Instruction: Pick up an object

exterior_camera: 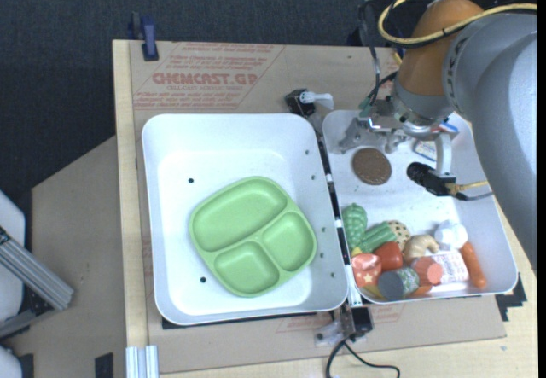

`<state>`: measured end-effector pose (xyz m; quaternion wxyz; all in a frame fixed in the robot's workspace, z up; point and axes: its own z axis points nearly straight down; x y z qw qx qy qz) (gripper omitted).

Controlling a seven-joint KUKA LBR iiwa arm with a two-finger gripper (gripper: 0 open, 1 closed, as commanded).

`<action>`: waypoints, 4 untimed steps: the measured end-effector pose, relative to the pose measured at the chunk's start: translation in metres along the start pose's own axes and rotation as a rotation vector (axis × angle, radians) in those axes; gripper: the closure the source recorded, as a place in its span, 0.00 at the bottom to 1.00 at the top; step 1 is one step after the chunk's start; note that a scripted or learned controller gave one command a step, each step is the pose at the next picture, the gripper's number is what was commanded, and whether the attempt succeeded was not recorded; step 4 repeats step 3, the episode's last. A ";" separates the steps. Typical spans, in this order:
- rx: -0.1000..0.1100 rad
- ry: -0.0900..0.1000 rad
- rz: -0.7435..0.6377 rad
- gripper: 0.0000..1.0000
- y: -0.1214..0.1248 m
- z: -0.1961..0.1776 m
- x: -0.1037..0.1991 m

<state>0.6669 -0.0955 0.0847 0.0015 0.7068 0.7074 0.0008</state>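
The pincer hangs over the far end of the right bin, just above a brown round disc lying on the bin floor; I cannot tell how it is set or whether it has hold of anything. A heap of toy food crowds the near end of that bin. A green divided plate lies in the left bin on the counter.
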 end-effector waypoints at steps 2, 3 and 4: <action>0.002 0.001 0.002 1.00 -0.040 -0.011 0.000; -0.006 0.004 -0.007 1.00 -0.096 -0.134 0.070; -0.006 0.004 -0.007 1.00 -0.096 -0.134 0.070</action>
